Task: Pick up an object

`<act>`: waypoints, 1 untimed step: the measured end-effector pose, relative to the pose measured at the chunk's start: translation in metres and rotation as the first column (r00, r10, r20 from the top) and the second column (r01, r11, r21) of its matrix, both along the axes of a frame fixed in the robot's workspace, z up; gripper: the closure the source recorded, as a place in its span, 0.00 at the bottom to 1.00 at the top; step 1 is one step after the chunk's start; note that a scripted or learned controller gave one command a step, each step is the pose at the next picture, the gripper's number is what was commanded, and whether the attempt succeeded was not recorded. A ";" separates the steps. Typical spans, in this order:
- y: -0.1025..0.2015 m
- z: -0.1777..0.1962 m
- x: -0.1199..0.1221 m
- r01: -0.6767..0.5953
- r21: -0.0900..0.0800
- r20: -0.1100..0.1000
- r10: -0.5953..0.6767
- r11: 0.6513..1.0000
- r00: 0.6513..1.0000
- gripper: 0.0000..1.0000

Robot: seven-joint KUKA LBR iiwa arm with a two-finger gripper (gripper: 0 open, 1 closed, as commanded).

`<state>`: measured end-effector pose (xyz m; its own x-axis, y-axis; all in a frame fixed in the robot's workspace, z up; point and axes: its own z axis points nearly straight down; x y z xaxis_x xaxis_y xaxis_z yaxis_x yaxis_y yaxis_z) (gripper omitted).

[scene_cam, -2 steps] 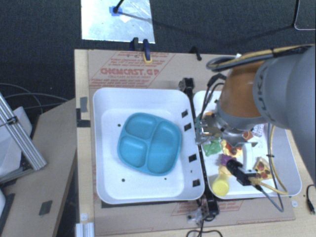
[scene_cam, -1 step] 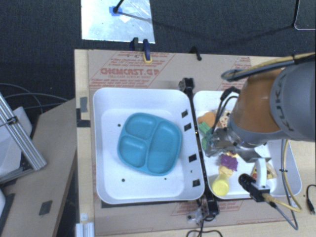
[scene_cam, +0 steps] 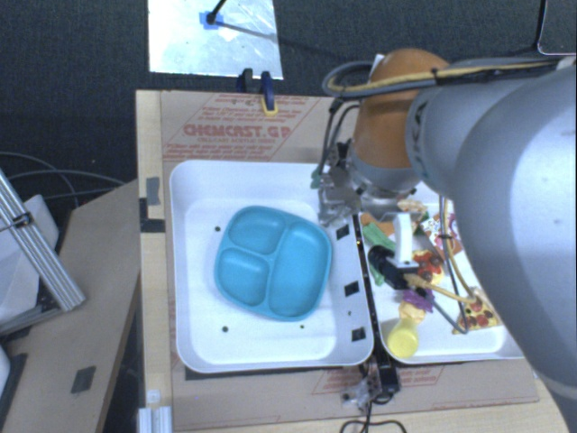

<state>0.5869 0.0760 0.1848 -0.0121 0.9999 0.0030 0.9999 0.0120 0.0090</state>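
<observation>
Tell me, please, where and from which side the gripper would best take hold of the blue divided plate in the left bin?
Probably the rim of the blue divided plate, from straight above. It lies flat on the floor of the left bin, so its sides give no purchase; the raised outer rim is the one thin part two fingers could straddle. The edge nearest the gripper, toward the bins' shared wall, looks closest.
</observation>
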 end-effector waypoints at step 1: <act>-0.005 0.010 -0.003 0.002 -0.003 -0.006 -0.002 1.000 1.000 1.00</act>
<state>0.5840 0.0708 0.1952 -0.0102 0.9999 0.0002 0.9999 0.0102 0.0030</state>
